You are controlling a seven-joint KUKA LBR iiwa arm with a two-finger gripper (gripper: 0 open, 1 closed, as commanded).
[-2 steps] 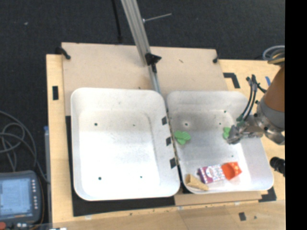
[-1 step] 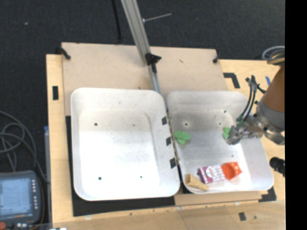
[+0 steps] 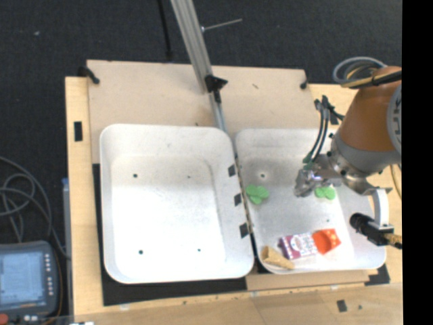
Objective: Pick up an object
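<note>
Nearest me, a tan wedge-shaped piece (image 3: 276, 256) lies in the right white bin (image 3: 270, 147); hand (image 3: 308, 183) hovers beside a small green object (image 3: 326, 193), grip state I cannot tell.

The right bin (image 3: 270, 147) serves as landmark: the gripper (image 3: 308, 183) hangs over its middle, just beside a green piece (image 3: 326, 193). Another green piece (image 3: 256, 194) lies near its left wall, while a purple packet (image 3: 298, 245), an orange object (image 3: 327, 240) and a tan piece (image 3: 276, 256) rest along its near edge
</note>
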